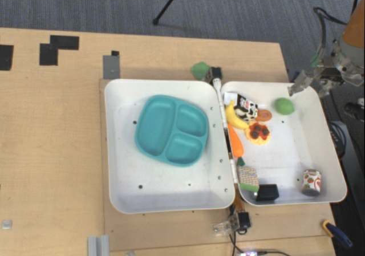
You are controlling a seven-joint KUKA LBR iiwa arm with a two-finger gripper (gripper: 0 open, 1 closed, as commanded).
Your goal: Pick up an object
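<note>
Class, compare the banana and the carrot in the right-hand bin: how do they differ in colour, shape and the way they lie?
The banana is yellow; the carrot is orange. The banana is curved, while the carrot is straight and tapered. The banana lies slanted across the bin's upper left part, whereas the carrot lies lower, running along the left wall of the right bin. Both are elongated toy foods, lying flat near that same wall.

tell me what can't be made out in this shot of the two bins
- Gripper, camera view: small and blurred at the right bin's far rim; finger state unreadable.
- Arm, camera view: cut off by the right edge.
- Black-and-white item: partly hidden behind the banana; identity unclear.
- Small can: label too small to read.
- Dark object: too small to identify.
</note>
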